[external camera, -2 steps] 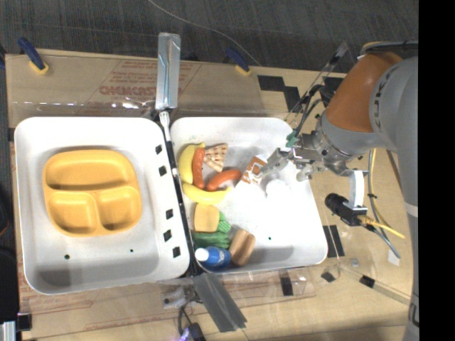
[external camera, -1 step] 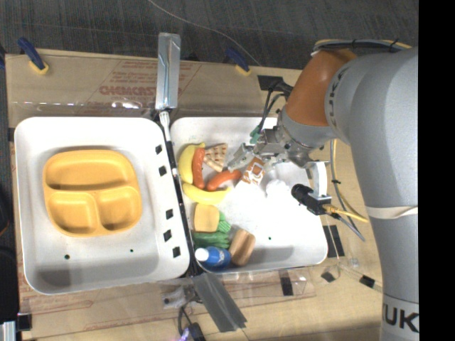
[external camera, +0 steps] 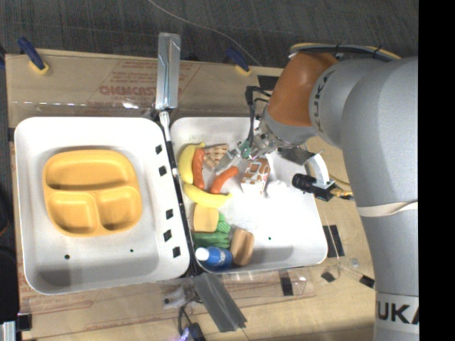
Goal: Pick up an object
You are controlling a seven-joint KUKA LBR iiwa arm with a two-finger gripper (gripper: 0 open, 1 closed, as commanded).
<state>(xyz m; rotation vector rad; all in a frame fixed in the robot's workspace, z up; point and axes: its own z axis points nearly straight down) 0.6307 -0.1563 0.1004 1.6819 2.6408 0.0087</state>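
Observation:
The right bin (external camera: 313,241) holds a heap of toy food along its left side. A yellow banana (external camera: 189,177) curves beside two orange-red carrot-like pieces (external camera: 223,180) (external camera: 198,168). A brown and white patterned box (external camera: 255,175) lies near the bin's middle. Nearer the front are a yellow block (external camera: 205,219), a green item (external camera: 222,230), a blue bottle (external camera: 213,257) and a brown bun (external camera: 242,246). My gripper (external camera: 247,150) is low in the back of this bin, just above the carrot piece and the box. The wrist hides what is at its tip.
The left bin (external camera: 28,212) carries a yellow divided tray (external camera: 91,190). A metal bar (external camera: 168,69) stands at the back, where the two bins meet. The arm's orange band (external camera: 295,94) and grey body cover the bench on the right.

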